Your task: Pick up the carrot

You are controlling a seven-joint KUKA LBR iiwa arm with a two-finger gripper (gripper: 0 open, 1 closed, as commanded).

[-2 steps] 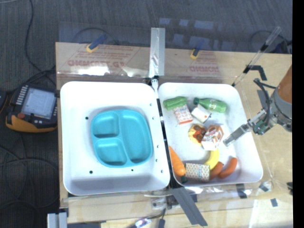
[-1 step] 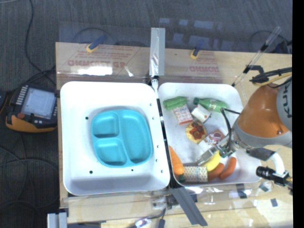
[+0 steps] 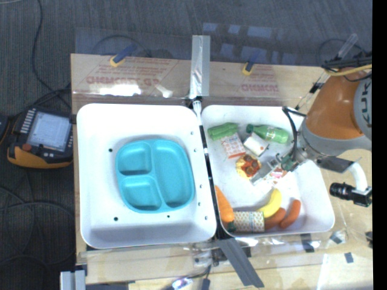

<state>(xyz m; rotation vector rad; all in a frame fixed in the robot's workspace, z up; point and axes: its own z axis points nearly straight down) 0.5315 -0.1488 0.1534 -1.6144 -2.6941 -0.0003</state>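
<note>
The carrot (image 3: 224,206) is orange and lies at the near left side of the right bin (image 3: 320,186), against the wall that divides the two bins. My gripper (image 3: 270,168) hangs low over the middle of the same bin, above a red and yellow packet (image 3: 247,165). It is up and to the right of the carrot, well apart from it. The grey arm with its orange band (image 3: 336,109) comes in from the right.
Close to the carrot lie a patterned roll (image 3: 248,221), a banana (image 3: 273,203) and a red sausage (image 3: 291,213). At the far end are a green bottle (image 3: 269,133), a green pouch (image 3: 222,130) and a white box (image 3: 254,144). The left bin holds a blue divided tray (image 3: 156,173).
</note>
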